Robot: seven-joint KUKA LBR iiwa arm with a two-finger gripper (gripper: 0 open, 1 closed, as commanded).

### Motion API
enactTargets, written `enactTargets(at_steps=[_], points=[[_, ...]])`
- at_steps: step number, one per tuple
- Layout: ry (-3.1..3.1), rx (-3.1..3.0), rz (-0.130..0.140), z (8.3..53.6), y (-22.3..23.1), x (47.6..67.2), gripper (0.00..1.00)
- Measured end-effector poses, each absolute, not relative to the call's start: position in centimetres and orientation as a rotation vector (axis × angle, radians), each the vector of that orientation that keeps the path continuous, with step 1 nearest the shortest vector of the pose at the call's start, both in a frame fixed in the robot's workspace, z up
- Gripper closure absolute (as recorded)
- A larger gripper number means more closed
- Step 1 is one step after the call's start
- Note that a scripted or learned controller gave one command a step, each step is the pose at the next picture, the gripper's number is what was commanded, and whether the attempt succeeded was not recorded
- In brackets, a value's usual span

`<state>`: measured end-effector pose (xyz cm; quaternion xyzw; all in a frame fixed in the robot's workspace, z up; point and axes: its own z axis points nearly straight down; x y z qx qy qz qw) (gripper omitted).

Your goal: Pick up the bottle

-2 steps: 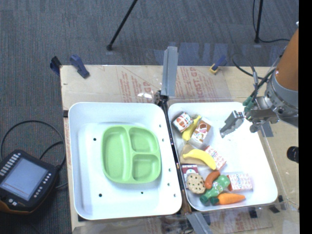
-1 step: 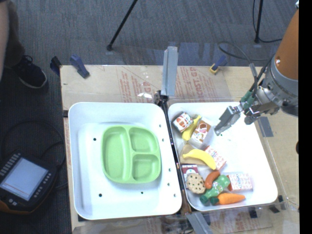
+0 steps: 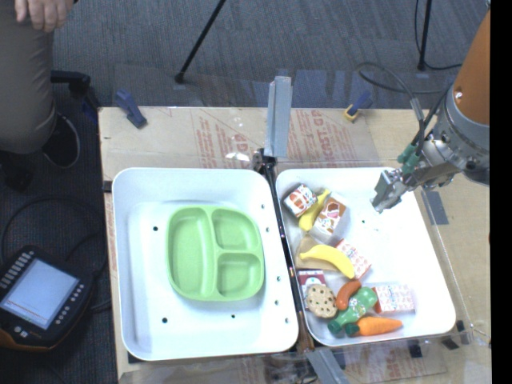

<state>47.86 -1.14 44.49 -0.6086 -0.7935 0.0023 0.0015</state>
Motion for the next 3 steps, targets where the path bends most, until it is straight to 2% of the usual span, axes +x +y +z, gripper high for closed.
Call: enactTargets(at_steps=[1, 2, 3], points=[[-2.418, -2.003, 0.004, 43.6, -3.2, 50.7, 1.00], [-2.387, -2.037, 0.005, 34.4, -5.6, 50.5, 1.00], [-2.363, -2.060, 0.007, 18.5, -2.0, 48.7, 1.00]])
